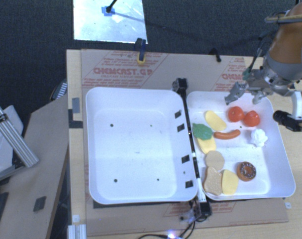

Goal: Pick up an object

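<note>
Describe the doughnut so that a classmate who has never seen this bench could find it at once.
Start at the right-hand white bin, the one crowded with toy food. Go to its near end, towards the bin's outer right wall, just right of a yellow slice. The doughnut is the small brown ring with a hole in its middle, the only ring-shaped piece there.

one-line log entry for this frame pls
phase: approach | tool: open, above right bin far edge, holding nothing | nearest: tomatoes | left bin: no change logged
</note>
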{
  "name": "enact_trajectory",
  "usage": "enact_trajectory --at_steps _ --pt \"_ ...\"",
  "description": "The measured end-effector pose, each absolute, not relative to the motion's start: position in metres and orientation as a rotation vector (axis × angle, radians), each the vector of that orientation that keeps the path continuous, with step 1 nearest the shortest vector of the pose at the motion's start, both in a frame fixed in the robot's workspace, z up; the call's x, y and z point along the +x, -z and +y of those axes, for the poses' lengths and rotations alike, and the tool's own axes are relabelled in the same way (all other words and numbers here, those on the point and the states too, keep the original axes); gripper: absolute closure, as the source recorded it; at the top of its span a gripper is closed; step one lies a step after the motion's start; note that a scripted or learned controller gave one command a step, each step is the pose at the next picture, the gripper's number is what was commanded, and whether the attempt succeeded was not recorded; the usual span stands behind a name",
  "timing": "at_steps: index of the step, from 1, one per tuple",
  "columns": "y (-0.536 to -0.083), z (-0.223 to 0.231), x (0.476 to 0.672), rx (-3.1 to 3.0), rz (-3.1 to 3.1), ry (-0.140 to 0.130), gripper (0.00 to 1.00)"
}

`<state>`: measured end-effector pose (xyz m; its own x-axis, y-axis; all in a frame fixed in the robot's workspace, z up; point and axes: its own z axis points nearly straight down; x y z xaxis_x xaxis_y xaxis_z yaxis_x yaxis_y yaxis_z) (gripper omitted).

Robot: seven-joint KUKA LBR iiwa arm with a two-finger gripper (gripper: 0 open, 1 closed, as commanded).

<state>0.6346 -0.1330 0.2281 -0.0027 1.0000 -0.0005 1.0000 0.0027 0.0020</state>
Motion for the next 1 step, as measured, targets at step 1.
enact_trajectory --at_steps 1 --pt "-0.0827 -0.0817 0.6659 2.22 2.237 0.007 0.0"
